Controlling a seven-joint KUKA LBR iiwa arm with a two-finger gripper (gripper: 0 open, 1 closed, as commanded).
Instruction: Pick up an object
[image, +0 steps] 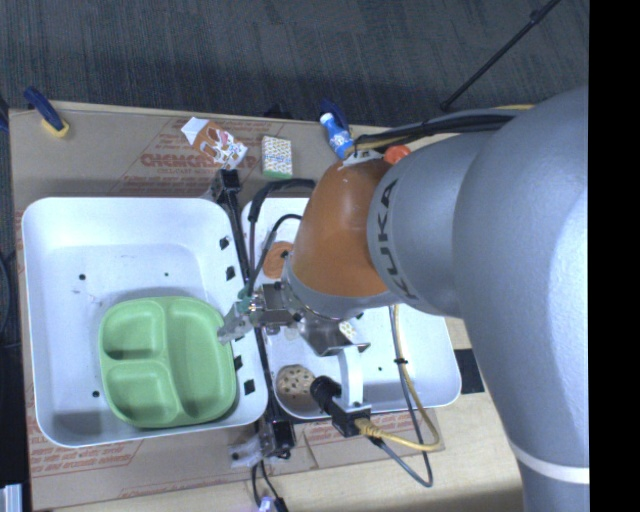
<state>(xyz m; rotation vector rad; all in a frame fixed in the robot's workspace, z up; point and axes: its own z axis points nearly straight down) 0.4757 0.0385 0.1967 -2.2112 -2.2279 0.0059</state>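
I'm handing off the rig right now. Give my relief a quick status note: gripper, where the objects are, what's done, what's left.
Gripper: low over the divider between the two bins; finger state can't be made out, nothing seen held.
Green divided tray: lying flat in the left bin, near its front.
Round brown cookie-like item: in the right bin, by the arm's wrist.
Done: no pick confirmed.
Left: grasp an object and lift it.

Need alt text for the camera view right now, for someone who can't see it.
A grey arm with an orange band reaches down into the right shallow white bin, above a small round brown object. The left shallow white bin holds a green plastic divided tray.
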